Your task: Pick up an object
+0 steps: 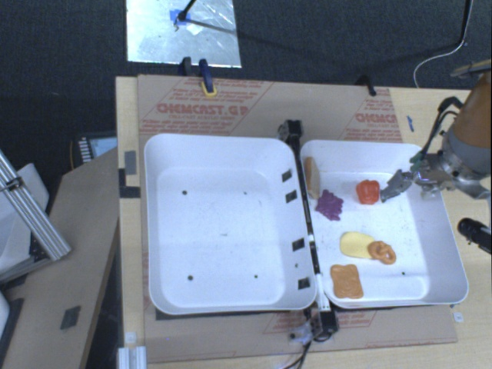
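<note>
Gripper (393, 184) hangs over the right bin (438, 237), just beside a red object (368, 191).

From my remote station I see the arm (469, 141) reaching in from the right edge, its tip low near the red object in the bin's far half; I cannot tell how wide the tool stands, and nothing visibly sits in it. A tan slice (312, 177) lies along the bin's left wall, a purple piece (329, 204) near it. Toward the near edge sit a yellow piece (355, 244) touching a pretzel (382, 252), and a brown toast (347, 281) by the near left corner. The left bin (165, 156) lies alongside.
</note>
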